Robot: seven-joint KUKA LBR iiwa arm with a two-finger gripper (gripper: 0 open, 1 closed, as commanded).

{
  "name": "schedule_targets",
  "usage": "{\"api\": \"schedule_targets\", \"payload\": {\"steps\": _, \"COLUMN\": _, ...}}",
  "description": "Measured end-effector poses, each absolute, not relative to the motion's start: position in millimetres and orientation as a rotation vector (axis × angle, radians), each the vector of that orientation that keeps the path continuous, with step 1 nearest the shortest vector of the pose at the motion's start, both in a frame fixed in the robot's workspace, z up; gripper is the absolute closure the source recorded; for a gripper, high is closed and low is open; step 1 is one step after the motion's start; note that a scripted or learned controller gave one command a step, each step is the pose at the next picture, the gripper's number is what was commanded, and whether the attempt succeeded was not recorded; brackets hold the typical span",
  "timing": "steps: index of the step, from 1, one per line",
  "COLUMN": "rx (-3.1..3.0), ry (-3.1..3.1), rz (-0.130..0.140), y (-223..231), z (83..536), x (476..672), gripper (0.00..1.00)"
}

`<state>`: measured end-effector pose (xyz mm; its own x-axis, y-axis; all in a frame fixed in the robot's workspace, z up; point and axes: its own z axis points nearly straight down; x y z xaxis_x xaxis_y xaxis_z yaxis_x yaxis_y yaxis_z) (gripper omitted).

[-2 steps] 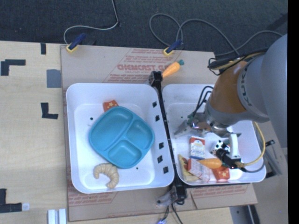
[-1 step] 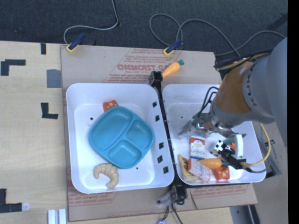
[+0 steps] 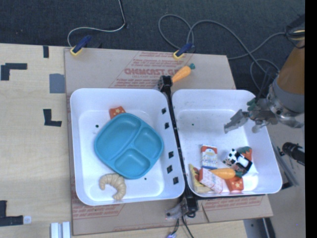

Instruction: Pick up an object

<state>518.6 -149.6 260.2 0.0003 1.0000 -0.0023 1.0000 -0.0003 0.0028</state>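
My gripper [image 3: 246,124] hangs over the right part of the right bin [image 3: 198,100], its two grey fingers spread apart with nothing between them. Below it, in the bin's near half, lie a small white carton [image 3: 208,156], a black-and-white panda toy [image 3: 237,158], an orange carrot [image 3: 223,173], a red piece [image 3: 236,183] and a pale packet [image 3: 210,181]. The left bin [image 3: 79,133] holds a blue divided plate [image 3: 129,145], a croissant [image 3: 113,184] at its near edge, and a red-orange block [image 3: 117,112] behind the plate.
An orange carrot-shaped toy [image 3: 181,73] lies on the cardboard behind the bins. Black clips [image 3: 171,152] run along the divider between the bins. Cables [image 3: 198,31] trail over the dark floor at the back. The arm's orange band [image 3: 294,66] stands at the right.
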Motion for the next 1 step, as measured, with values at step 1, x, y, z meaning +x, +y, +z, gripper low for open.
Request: {"api": "schedule_targets", "payload": {"steps": 1, "rx": 2.223, "ry": 2.224, "rz": -0.003, "y": -133.7, "z": 165.9, "x": 549.6, "gripper": 0.0}}
